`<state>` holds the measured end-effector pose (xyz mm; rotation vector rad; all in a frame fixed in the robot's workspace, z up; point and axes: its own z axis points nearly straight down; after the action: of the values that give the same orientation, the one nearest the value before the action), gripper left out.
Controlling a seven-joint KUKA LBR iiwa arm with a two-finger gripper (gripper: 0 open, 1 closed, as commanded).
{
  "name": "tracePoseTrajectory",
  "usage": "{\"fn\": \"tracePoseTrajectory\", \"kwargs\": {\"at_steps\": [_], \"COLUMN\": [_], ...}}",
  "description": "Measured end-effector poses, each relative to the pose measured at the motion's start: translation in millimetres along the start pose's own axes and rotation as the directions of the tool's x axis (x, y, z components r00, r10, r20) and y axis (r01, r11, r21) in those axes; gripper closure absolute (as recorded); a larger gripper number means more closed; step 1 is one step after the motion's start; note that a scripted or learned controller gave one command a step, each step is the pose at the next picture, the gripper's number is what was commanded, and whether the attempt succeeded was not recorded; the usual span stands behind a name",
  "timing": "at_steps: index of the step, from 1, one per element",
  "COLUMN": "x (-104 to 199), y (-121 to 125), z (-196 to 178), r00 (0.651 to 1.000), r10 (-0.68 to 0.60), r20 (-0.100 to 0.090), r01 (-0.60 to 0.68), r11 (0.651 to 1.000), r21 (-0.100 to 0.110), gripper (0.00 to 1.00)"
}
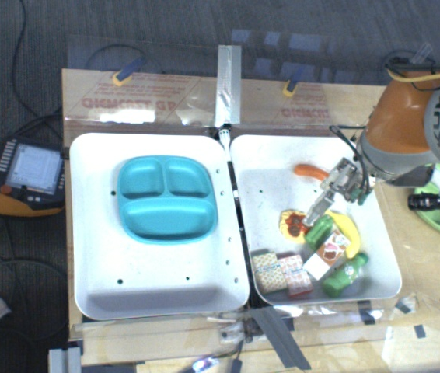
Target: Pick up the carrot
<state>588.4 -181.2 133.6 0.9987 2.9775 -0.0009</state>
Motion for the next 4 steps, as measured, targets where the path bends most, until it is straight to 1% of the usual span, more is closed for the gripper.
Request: {"fn": "tracePoseTrajectory", "kwargs": {"at_steps": [1, 2, 3, 4], "x": [46, 54, -19, -48], "y": [52, 46, 21, 55], "z": [-63, 42, 44, 44], "r00": [0.954, 0.978, 0.942, 0.888], "r10": [-0.299, -0.208, 0.337, 0.459], "r20": [0.001, 0.006, 0.007, -0.014], "r01": [0.299, 0.208, -0.337, -0.458], "r11": [0.954, 0.978, 0.942, 0.888], "r21": [-0.003, -0.005, -0.008, 0.037], "gripper": [0.00, 0.00, 0.00, 0.00]}}
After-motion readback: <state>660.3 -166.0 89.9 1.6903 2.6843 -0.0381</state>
